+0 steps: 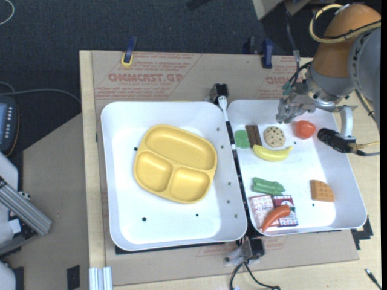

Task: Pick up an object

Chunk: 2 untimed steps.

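Note:
My gripper (pixel 286 112) hangs over the far part of the right bin (pixel 347 180), just above and behind a round cookie (pixel 274 136). A red tomato (pixel 305 128) lies right beside it to the right. Left of the cookie are a brown chocolate bar (pixel 253 136) and a green round piece (pixel 242 139). A yellow banana (pixel 272 153) lies in front of the cookie. Nothing shows in the gripper's grasp.
Nearer the front of the right bin lie a green pepper (pixel 267 186), a waffle (pixel 321 191), and a red chili (pixel 277 216) on a printed packet (pixel 272 205). The left bin (pixel 115 162) holds a yellow divided plate (pixel 175 163).

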Each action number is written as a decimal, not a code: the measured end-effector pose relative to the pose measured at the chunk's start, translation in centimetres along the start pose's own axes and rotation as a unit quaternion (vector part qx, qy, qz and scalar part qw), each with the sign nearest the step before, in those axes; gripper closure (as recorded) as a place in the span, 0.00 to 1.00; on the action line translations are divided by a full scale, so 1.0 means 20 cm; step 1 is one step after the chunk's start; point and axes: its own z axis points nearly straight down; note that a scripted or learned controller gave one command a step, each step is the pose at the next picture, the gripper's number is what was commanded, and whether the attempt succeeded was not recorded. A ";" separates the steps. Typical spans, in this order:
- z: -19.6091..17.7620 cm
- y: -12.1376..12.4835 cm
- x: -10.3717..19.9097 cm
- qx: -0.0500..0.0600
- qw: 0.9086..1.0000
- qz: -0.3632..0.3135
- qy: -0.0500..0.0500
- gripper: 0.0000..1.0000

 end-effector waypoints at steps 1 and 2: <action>-0.33 0.00 0.00 -0.001 1.000 0.000 0.000 1.00; -0.42 0.00 0.00 0.001 1.000 0.000 0.000 1.00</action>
